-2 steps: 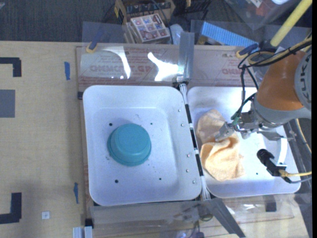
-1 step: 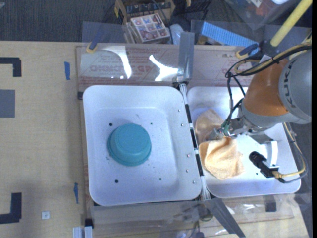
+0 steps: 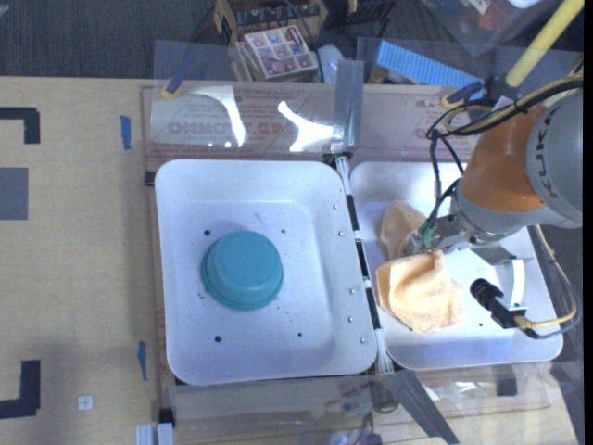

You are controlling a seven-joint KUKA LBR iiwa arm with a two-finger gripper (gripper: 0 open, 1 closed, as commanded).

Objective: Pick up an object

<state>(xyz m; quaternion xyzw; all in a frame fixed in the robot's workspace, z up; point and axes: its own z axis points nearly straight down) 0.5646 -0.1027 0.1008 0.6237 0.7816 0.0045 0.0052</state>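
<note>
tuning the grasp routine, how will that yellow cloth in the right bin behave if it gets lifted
The yellow cloth lies crumpled in folds, so it is probably floppy and would drape or stretch out when lifted. It looks thin, so likely light. Part of it lies beneath the gripper in the right bin, so a pinch might catch just one fold.

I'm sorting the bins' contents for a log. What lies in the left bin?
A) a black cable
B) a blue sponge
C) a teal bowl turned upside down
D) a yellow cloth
C: the teal bowl sits bottom-up near the middle of the left bin, while the yellow cloth lies in the right bin, where the arm's gripper reaches.
</note>
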